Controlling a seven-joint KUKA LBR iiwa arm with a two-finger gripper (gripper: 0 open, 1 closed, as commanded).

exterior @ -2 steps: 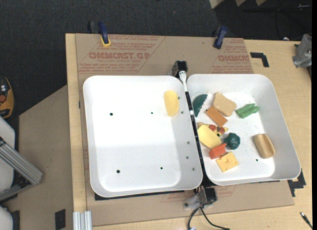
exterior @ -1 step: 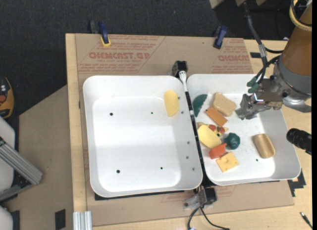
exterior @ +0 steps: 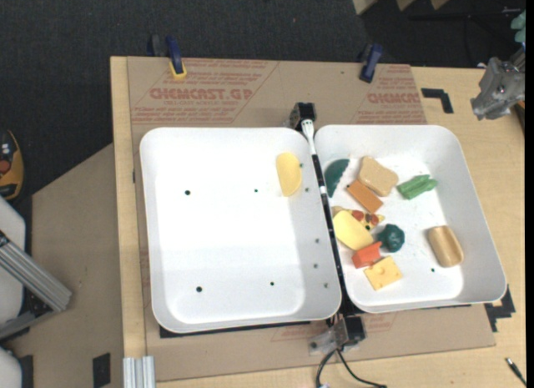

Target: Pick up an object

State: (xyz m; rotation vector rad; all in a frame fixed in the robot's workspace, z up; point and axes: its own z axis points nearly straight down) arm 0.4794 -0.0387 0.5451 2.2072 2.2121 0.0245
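Your bench carries two shallow white plastic bins side by side on a brown cardboard sheet printed with red lettering and held at its far edge by two blue clamps.

Left bin: one item, a pale yellow oblong foam piece, lying near the far right corner, just beside the divide between the bins.

Right bin, nine items:
- dark green curved piece, against the left wall, far side;
- tan bread-shaped block, just right of it;
- orange flat block, touching the near edge of the tan block;
- bright green leafy piece, to the right, apart from the others;
- yellow rounded lemon-like piece, left of centre;
- small red piece, tucked between the orange block and the yellow piece;
- dark teal round piece, just right of the yellow piece;
- red-orange wedge, on the near side of those two;
- yellow cheese-like block with holes, nearest you;
- golden-brown cylinder, well apart towards the right wall.

The grey metal gripper sits at the far right edge of the view, beyond the right bin's far corner and away from every item. You cannot tell how far its pincer is open; nothing is seen in its grasp.
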